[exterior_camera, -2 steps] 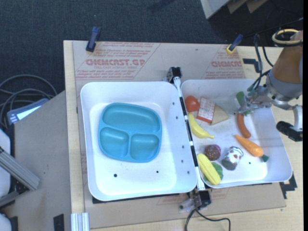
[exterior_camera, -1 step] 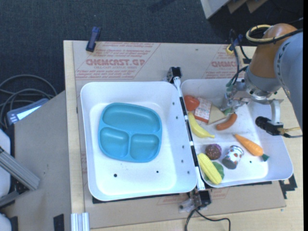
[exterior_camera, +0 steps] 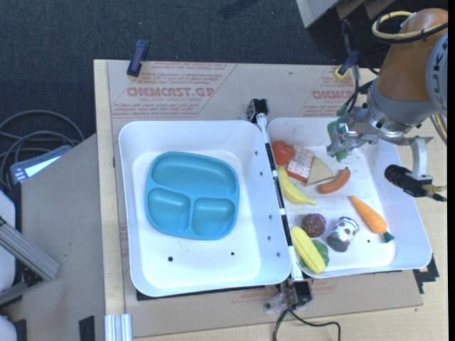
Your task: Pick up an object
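Observation:
The right bin point(exterior_camera: 405, 254) holds toy food: a red tomato point(exterior_camera: 284, 152), a sandwich wedge point(exterior_camera: 310, 168), a sausage point(exterior_camera: 334, 181), a banana point(exterior_camera: 293, 191), a carrot point(exterior_camera: 370, 215), a dark red berry point(exterior_camera: 313, 224), a corn cob point(exterior_camera: 307, 249) and a small grey and white piece point(exterior_camera: 343, 234). My gripper point(exterior_camera: 340, 148) hangs over the bin's far part, just above the sausage and the sandwich wedge. Nothing shows between its fingers.
The left bin point(exterior_camera: 135, 212) holds a blue divided plate point(exterior_camera: 192, 195). A black clamp point(exterior_camera: 257, 109) sits at the far end of the seam between the bins. A blue clip point(exterior_camera: 137, 57) lies on the board at the far left. Cables lie off the bench at left.

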Motion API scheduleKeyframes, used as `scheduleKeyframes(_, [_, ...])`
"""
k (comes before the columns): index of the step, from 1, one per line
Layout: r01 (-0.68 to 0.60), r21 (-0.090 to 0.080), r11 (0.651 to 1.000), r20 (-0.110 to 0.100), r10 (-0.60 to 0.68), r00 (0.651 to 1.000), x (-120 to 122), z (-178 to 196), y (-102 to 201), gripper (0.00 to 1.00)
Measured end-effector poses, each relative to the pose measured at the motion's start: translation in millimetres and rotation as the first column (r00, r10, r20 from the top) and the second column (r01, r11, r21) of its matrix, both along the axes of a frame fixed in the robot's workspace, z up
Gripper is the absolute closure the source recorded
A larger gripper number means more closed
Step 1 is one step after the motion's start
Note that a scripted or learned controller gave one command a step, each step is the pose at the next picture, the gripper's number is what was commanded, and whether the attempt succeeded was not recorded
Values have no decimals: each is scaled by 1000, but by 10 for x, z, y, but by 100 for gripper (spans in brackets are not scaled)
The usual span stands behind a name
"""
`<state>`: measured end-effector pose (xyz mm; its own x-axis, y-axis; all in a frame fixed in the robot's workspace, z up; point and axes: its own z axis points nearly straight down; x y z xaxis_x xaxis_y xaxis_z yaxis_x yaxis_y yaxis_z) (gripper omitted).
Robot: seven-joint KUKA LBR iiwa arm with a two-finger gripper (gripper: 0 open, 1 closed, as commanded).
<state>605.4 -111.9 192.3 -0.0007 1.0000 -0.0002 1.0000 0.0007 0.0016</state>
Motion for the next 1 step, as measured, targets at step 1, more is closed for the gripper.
scheduleKeyframes(1, [0,0,1000,0,0,1000,-46,262,674,100])
